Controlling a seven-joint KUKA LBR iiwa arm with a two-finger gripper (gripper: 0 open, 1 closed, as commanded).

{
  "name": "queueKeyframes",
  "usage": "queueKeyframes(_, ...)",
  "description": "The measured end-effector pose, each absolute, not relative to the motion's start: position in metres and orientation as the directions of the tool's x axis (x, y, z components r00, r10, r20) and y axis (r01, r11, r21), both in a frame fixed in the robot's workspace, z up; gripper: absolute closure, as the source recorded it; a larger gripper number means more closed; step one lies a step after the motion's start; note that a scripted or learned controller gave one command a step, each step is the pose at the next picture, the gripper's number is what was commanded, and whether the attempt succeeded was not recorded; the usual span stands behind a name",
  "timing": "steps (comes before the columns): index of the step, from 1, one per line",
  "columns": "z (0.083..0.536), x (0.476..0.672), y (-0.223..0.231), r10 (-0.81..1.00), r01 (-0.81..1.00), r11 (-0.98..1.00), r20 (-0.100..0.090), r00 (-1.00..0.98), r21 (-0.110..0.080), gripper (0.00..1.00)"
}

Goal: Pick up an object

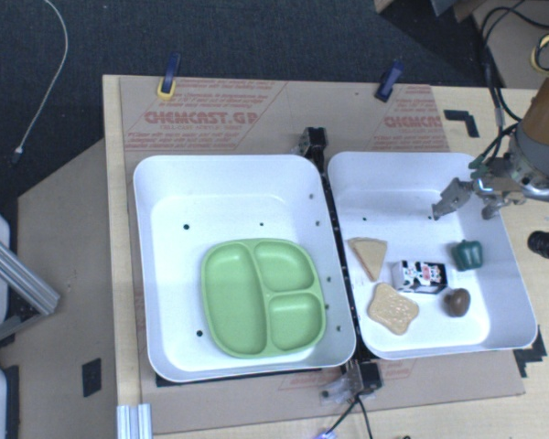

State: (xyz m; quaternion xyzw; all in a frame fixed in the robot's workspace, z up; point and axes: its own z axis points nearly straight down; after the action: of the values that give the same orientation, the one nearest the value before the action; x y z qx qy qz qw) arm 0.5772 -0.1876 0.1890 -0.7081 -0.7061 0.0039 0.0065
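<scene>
My claw (465, 203) hangs spread and unladen over the right bin (384, 167), near its back right corner. The green pepper (468, 255) lies just in front of it, apart from it, near the bin's right wall.

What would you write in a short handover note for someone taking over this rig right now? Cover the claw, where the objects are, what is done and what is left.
Claw: open, holding nothing, over the upper right part of the right bin.
Objects in the right bin: cheese wedge, toast slice, black-and-white carton, green pepper, brown lump.
Left bin: green divided plate.
Done: nothing picked up yet.
Left: choose an object, lower the claw, grip and lift. The green pepper looks nearest.
</scene>
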Motion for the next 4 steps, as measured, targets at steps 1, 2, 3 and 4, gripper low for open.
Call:
queueKeyframes(1, 0.196, 0.58, -0.187, 1.0, 1.0, 0.0, 0.001, 0.0, -0.001, 0.0)
queueKeyframes(2, 0.152, 0.577, -0.191, 1.0, 1.0, 0.0, 0.001, 0.0, -0.006, 0.0)
queueKeyframes(3, 0.089, 0.579, -0.187, 1.0, 1.0, 0.0, 0.002, 0.0, -0.006, 0.0)
queueKeyframes(4, 0.084, 0.579, -0.186, 1.0, 1.0, 0.0, 0.001, 0.0, -0.003, 0.0)
